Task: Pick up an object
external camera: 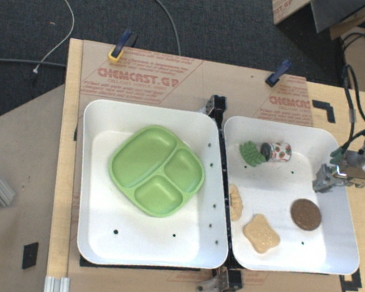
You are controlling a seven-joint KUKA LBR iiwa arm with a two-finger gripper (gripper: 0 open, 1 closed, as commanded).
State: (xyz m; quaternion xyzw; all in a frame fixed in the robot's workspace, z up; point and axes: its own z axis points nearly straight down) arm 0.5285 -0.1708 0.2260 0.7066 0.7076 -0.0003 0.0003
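Hand (325, 175) sits over the right bin's (328, 262) right rim, nothing btwn its fingers; can't tell how far open. Open floor in bin's middle w/ things spread round it: brown disc (306, 214) just below-left of hand, tan biscuit (262, 233) near front, another tan piece (235, 203) against left wall, green leafy toy (253, 153) touching a small spotted can (279, 151) at back. Left bin (88, 230) carries a green divided plate (157, 170), wide margins all round. Counter board (139, 74) reads "CHEMCAST GP" in red. Blue clamps (121, 44) at back edge.
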